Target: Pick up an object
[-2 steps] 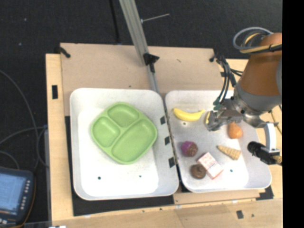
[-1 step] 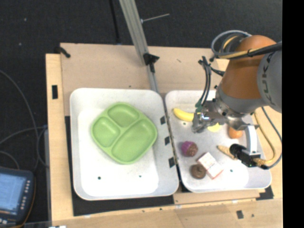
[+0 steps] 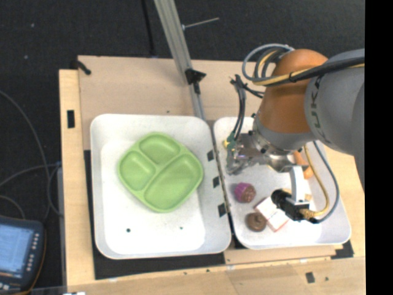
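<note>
Now tool (image 3: 235,163) above purple ball (image 3: 244,192).

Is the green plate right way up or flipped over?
Right way up: the green plate shows its three hollow compartments facing up, flat in the left bin.

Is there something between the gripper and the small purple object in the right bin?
Nothing visible stands between them. The gripper is just above the purple object, with bare bin floor between. The brown object lies farther down.

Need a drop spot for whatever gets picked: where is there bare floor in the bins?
Left bin: bare strip along the near edge, below the green plate. Right bin: crowded; purple ball, brown ball and white block cluster under the arm.
</note>
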Tool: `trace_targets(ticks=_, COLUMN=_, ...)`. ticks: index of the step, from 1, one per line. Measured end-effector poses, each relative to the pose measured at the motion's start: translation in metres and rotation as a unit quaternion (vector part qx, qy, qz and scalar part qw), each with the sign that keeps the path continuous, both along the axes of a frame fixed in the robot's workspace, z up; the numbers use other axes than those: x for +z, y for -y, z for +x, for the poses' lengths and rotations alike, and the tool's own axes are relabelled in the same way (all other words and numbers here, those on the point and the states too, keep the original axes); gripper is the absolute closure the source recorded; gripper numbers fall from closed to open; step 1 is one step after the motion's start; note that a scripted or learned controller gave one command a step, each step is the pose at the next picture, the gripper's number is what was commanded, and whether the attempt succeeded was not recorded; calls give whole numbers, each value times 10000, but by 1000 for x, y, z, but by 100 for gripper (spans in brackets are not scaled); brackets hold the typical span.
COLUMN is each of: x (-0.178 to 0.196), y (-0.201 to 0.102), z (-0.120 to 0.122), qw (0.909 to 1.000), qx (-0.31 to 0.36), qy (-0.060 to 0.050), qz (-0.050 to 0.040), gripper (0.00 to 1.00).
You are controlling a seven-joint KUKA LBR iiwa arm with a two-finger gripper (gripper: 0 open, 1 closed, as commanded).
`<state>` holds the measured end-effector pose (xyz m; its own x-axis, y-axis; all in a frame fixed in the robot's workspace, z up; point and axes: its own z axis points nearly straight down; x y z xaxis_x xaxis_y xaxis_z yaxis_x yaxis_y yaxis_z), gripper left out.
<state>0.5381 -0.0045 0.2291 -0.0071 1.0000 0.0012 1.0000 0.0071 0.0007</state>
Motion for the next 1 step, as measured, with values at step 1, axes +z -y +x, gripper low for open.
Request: trace_targets(ticks=1, x=2, y=-59, z=9, qw=10000, qx=8, qy=1, qz=5, gripper=100)
